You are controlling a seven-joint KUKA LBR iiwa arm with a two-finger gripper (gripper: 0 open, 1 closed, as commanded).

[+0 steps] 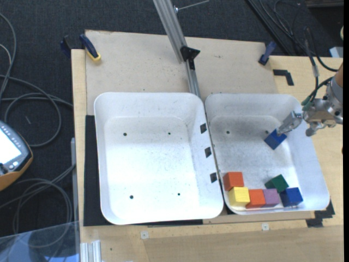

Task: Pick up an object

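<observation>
Camera view: we see the gripper (287, 125) reaching in over the right bin (312, 146) with a blue block (275, 140) pinched at its fingertips, lifted clear of the six coloured cubes (262, 192) huddled along the near wall.

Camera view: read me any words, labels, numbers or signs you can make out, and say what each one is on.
No readable text.
The device at the left edge has a lit screen, too blurred to read.
The small black tabs between the two bins are blank.
The blocks carry no markings.
</observation>
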